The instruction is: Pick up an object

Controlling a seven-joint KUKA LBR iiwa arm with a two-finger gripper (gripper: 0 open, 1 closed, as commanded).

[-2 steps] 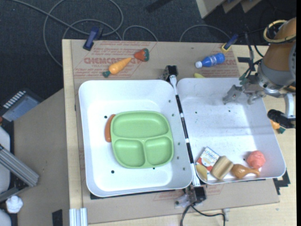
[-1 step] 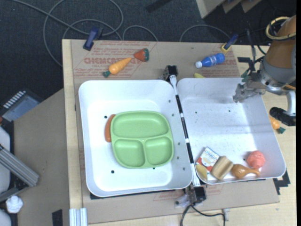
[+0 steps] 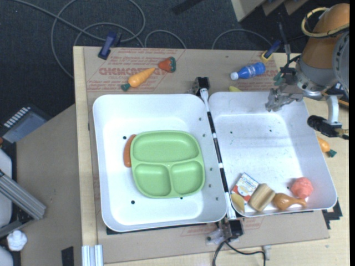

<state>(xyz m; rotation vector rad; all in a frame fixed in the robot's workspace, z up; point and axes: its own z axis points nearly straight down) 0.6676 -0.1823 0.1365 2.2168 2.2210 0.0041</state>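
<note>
Camera view, arm: the grey KUKA arm is reaching in from the right, its orange band near the top right corner, and the gripper (image 3: 275, 101) is hanging over the far right corner of the right bin (image 3: 266, 140).
Camera view, gripper state: the tool is showing as a dark cluster against the white wall; I cannot tell how it is set, and nothing is showing in its grasp.
Camera view, task things: the candidates are lying together along the near edge of the right bin, namely a pink lump (image 3: 302, 187), a tan bread-like piece (image 3: 261, 197), an orange-brown piece (image 3: 286, 201) and a small printed packet (image 3: 244, 183), some touching one another and all well apart from the gripper.
Camera view, left bin: the left bin (image 3: 111, 115) is holding a green divided tray (image 3: 166, 163), with an orange-red item (image 3: 127, 151) peeking out from under its left rim.
Camera view, bench: a toy carrot (image 3: 142, 76) and a blue bottle (image 3: 248, 71) are lying outside the bins at the far side.
Step in hand: by my judgement the arm is hovering before any approach; no pick is made yet.
Next move: it probably calls for travelling toward the near edge, choosing the pink lump as the most separate piece, and descending squarely over it.
</note>
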